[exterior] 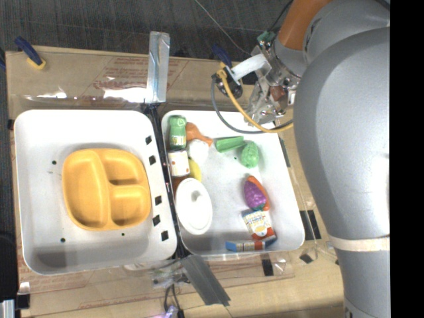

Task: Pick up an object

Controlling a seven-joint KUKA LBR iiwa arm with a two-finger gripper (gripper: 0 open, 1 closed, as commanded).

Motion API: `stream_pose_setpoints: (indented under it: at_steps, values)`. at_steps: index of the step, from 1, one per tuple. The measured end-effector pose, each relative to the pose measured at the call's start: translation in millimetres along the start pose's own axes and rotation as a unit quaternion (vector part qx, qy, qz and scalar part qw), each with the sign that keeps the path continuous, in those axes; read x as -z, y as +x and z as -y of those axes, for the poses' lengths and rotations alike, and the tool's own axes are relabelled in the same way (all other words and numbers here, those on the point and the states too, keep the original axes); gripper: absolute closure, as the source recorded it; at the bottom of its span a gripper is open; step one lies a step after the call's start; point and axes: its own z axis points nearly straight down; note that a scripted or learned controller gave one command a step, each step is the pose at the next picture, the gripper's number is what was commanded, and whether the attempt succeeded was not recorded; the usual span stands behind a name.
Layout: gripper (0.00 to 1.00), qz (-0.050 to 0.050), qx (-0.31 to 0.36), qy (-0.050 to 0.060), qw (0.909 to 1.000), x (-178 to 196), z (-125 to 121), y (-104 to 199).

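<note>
My gripper (270,103) hangs over the far rim of the right bin (291,197), beyond the objects, with yellow and black cables looped around it. Below it in the bin lie a green pepper-like piece (230,144) and a green lump (250,154). Further forward are a purple eggplant (254,193) and a small printed carton (258,222). Along the bin's left side stand a green bottle (177,131), an orange piece (196,134), a brown bottle (177,163) and a white round bowl (194,204). Nothing is seen in the gripper.
The left bin (33,144) holds a yellow divided plate (106,187). A blue and red marker (246,245) lies against the right bin's near wall. The grey arm (344,131) covers the bench to the right of the bins. Blue clamps (30,52) sit at the back edge.
</note>
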Motion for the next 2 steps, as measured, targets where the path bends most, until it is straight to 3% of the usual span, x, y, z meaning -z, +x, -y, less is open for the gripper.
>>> stream_pose_setpoints:
  at_steps: [2]
  values:
    - [1.00,0.007,0.008,0.002,0.9999,12.8,2.1,1.9]
